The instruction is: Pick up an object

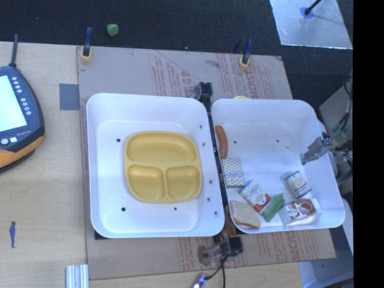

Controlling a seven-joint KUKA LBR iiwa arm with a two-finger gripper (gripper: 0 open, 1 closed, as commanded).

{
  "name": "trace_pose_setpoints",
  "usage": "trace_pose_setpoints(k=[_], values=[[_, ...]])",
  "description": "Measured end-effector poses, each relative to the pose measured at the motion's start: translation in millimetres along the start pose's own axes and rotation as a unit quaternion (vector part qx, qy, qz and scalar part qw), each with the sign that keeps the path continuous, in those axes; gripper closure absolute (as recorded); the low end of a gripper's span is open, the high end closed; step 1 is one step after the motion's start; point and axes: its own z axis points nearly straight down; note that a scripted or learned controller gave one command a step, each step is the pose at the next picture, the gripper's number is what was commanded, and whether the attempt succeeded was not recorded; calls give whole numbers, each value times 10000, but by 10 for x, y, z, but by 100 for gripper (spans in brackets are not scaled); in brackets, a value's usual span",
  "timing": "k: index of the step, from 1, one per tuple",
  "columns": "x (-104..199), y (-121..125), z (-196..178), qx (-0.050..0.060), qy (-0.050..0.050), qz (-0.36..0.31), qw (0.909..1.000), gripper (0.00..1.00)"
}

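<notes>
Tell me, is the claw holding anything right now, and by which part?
Nothing is held. The claw sits at the right bin's right edge, apart from the food items.

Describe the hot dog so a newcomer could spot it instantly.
Look in the right-hand shallow white bin, along its left wall beside the divider. The orange-red toy hot dog sausage lies lengthwise there, above the small patterned square packet. It is the one plain, rounded, elongated orange item; its neighbours are printed packets.

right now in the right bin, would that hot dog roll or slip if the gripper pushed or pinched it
The hot dog looks rounded and long, so a sideways push would probably roll it. Its glossy skin may slip between fingers. It lies close along the right bin's left wall, which likely crowds a grasp.
</notes>
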Motion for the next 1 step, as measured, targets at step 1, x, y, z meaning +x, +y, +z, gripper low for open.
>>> trace_pose_setpoints(k=[1], values=[[-290, 144, 1803, 12, 2, -7, 10000, 0]])
